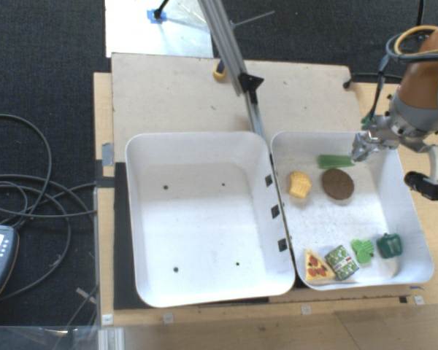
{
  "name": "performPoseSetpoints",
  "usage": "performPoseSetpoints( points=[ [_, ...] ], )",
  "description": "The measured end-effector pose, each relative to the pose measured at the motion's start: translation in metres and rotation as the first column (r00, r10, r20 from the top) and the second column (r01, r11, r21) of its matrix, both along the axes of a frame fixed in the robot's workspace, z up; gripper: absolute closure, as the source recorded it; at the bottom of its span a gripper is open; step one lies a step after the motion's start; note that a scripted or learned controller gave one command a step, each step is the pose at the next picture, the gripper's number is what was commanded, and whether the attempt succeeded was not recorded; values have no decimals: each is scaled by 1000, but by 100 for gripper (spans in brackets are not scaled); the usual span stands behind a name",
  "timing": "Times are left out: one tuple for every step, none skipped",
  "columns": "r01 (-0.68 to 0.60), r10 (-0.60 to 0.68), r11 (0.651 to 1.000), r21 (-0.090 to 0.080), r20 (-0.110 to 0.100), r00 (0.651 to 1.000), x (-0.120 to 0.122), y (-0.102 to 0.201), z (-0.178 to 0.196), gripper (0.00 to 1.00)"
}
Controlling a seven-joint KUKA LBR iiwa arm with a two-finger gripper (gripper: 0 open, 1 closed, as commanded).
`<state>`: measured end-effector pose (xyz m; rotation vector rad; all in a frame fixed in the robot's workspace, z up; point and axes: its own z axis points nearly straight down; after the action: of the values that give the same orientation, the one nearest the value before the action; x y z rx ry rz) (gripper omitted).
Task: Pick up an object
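- Looking down on the bench from the camera view, the arm reaches in from the right, and its gripper hangs over the far part of the right bin, near the back wall.
- Whether the claw is released or clenched, I cannot tell; it is small and seen from above, and nothing visibly sits in it.
- The nearest candidate is a green flat piece, lying just beside the gripper on its left, with its long axis running roughly left to right across the bin, so one end points toward the claw.
- A brown round disc lies just in front of the green flat piece, close to it, and somewhat nearer the camera than the gripper.
- A yellow block rests left of the brown round disc, close to the wall shared with the left bin.
- Well apart, in the near part of the right bin, sit a pizza-slice toy, a small printed box, a light green toy and a dark green toy, clustered in a row.
- My judgement: the pick is not yet made, and the coming move turns on a short shift leftward and down onto the green flat piece, closing across its narrow width.
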<state>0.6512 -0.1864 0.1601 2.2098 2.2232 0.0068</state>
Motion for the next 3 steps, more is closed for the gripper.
performPoseSetpoints(
  points=[
    [0, 0, 1000, 0, 0, 1000, -5, 4, 48, 100],
    [0, 0, 1000, -1, 2, 1000, -6, 2, 114, 100],
    [-4, 4, 1000, 3, -6, 1000, -12, 46, 110, 100]
  ],
)
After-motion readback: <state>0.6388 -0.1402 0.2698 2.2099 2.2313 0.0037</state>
